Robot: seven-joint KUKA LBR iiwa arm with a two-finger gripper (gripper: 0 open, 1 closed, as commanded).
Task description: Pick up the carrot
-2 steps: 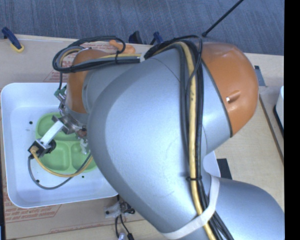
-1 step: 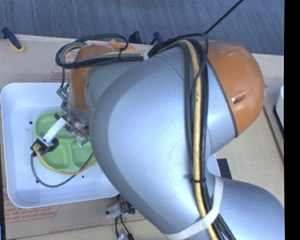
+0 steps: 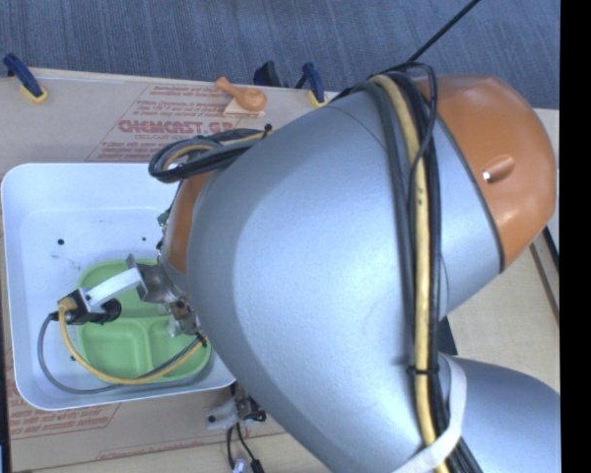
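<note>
The grey arm (image 3: 335, 294) with its orange band (image 3: 502, 175) is nearest the camera and covers most of the right side. Below it, on the table (image 3: 128, 131), 1 white bin (image 3: 39, 215) is visible at the left. Inside this bin lies a green divided tray (image 3: 128, 338), and a yellow and grey cable (image 3: 69, 363) loops around it. The wrist reaches down over the tray. I cannot tell the state of the jaws. A small orange carrot-like object (image 3: 241, 95) lies outside the bin, on the table near the far edge.
</note>
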